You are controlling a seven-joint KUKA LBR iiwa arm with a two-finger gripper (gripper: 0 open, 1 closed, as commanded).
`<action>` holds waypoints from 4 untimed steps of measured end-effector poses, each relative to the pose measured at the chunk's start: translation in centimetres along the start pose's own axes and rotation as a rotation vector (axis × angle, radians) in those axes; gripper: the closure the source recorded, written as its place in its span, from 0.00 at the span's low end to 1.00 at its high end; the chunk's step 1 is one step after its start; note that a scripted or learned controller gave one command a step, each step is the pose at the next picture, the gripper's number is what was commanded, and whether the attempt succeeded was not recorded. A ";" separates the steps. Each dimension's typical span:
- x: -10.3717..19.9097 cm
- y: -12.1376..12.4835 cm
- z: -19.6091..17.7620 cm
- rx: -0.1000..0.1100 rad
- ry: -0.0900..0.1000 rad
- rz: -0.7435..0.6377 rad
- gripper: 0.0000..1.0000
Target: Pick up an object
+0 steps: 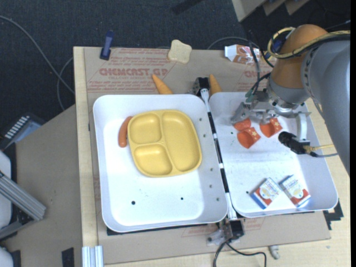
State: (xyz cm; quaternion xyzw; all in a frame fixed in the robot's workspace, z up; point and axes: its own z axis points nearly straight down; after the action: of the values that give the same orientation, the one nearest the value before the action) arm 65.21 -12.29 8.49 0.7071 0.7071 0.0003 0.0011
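Hovering over red packets [248,136] in right bin [311,199]; arm [292,65].

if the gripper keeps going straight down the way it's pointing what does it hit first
Most likely the orange-red pieces lying just under the gripper in the right bin; depth is hard to judge from this slanted view.

Dark carpet floor [50,26] around bench [89,204]
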 end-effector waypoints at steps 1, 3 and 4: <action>0.0 0.1 -1.1 -0.004 -0.001 -0.001 1.00; 2.8 -0.1 0.0 0.004 0.002 -0.001 0.00; -0.5 1.4 0.0 0.000 0.000 0.000 0.00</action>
State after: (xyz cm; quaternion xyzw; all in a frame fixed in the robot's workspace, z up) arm 66.63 -12.80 8.50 0.7072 0.7070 0.0003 0.0014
